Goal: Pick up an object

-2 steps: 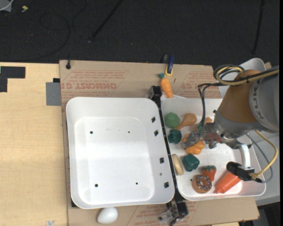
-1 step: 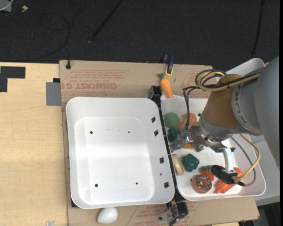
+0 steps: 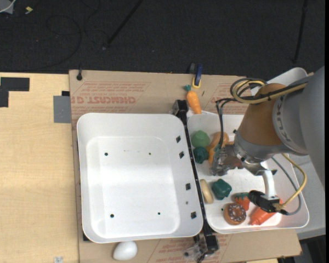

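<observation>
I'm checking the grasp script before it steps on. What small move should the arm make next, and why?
Probably a short descent. The gripper sits low in the right bin, among a green lump, an orange piece and a dark green block, with nothing visibly between its fingers.

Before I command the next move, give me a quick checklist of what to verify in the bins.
1. Gripper over the right bin: ok.
2. Fingers open or shut: cannot tell.
3. Object between the fingers: cannot tell; none is visible there.
4. Targets nearby: ok, dark green block and green lump lie close.
5. Crowding: not ok, orange piece sits right beside the gripper.
6. White egg-shaped object lies outside the bins: not ok.
</observation>
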`<state>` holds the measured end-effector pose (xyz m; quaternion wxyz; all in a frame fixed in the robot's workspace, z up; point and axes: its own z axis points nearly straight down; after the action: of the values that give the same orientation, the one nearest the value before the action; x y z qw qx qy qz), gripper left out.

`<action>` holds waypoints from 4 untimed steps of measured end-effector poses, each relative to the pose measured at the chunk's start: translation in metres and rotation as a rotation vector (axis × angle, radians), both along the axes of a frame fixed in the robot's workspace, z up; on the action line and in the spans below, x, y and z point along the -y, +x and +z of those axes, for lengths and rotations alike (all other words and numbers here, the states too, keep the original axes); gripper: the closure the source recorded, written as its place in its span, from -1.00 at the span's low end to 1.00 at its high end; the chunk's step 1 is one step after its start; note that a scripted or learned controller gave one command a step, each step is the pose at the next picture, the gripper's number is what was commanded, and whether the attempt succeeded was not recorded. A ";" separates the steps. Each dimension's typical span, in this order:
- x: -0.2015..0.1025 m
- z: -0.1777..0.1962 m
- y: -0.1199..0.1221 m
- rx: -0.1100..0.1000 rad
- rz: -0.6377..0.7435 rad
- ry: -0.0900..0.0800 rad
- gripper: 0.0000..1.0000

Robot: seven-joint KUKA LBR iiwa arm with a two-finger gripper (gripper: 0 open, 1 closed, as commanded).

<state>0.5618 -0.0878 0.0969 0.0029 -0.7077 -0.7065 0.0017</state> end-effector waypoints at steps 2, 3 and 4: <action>0.001 0.009 -0.001 -0.002 -0.004 0.000 1.00; 0.001 0.009 -0.001 -0.003 -0.005 0.001 -1.00; 0.002 0.019 -0.001 -0.004 -0.007 0.001 1.00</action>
<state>0.5606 -0.0902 0.1154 0.0049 -0.7100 -0.7042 0.0028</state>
